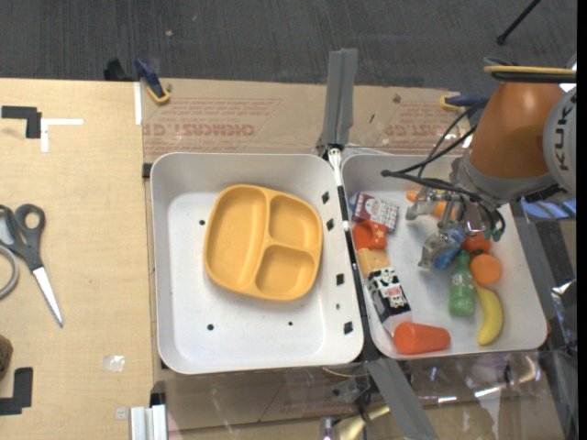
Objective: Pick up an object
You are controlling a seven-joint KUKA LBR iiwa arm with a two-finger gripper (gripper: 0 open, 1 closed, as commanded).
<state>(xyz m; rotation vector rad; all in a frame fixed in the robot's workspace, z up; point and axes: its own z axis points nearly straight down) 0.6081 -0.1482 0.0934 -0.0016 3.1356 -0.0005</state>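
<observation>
1. scissors [32, 250] lie on the wooden bench [83, 319] at far left, well apart from both bins
2. left bin [174, 337] holds a yellow 3-compartment plate [263, 242], lying flat near the bin's middle
3. right bin [527, 333], left side: a red and white carton [376, 211] at top, a red item [370, 236] just below it, then a tan block [372, 260], then a black and white cow-print carton [390, 292] near the divider
4. an orange-red carrot-shaped piece [422, 338] lies near the front edge of the right bin
5. gripper [442, 246] is down in the right bin's middle, over a blue item [448, 258]; can't tell if the fingers are spread or closed, or if anything sits between them
6. green bottle [461, 289] lies just right of the gripper tip, an orange ball [485, 269] touching its upper right
7. banana [491, 315] lies along the right wall, just beside the bottle
8. arm's orange band [514, 136] sits above the bin's top right corner
</observation>
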